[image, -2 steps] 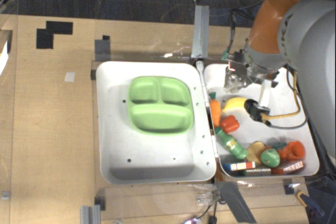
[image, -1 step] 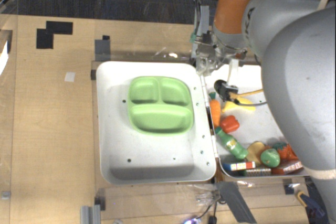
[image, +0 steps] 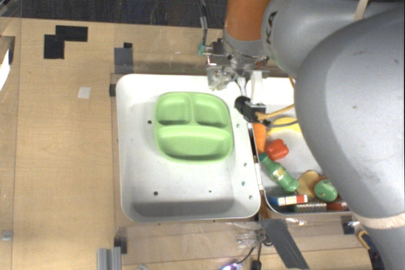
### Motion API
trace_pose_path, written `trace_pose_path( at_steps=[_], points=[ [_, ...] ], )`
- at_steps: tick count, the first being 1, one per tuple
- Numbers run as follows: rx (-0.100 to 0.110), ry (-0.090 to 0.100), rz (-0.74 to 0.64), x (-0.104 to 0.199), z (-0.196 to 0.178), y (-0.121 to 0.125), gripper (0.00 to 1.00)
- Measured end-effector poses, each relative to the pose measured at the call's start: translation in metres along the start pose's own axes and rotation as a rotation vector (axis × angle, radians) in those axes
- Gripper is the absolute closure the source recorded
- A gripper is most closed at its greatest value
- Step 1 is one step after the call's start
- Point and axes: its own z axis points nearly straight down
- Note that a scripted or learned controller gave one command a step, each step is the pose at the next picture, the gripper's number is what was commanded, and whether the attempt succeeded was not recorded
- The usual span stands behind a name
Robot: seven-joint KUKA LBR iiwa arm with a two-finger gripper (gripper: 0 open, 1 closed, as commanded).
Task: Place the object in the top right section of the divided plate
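Observation:
A light green divided plate [image: 193, 125] lies in the left white bin [image: 136, 155], with two small sections at the far side and one large section at the near side. My gripper [image: 220, 79] hangs over the far rim of that bin, just beyond the plate's top right section [image: 211, 109]. I see no object in the gripper. All three plate sections are bare.
The right bin [image: 278, 90] holds an orange carrot [image: 259, 135], a red piece [image: 276, 150], a green bottle-like piece [image: 282, 177], a green and tan piece [image: 324, 188] and a marker [image: 296, 200]. The arm's large grey body [image: 354, 104] covers most of that bin.

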Motion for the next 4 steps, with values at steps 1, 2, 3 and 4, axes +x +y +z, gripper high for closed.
trace_pose_path(
  at_steps=[1,2,3,4],
  points=[
    [-0.014,0.002,-0.126,0.038,0.063,0.003,1.0],
    [-0.018,0.003,-0.131,0.039,0.052,0.005,1.0],
    [-0.02,0.007,0.095,0.014,0.089,0.005,1.0],
    [-0.017,0.002,-0.089,0.066,0.089,0.005,1.0]
  ],
)
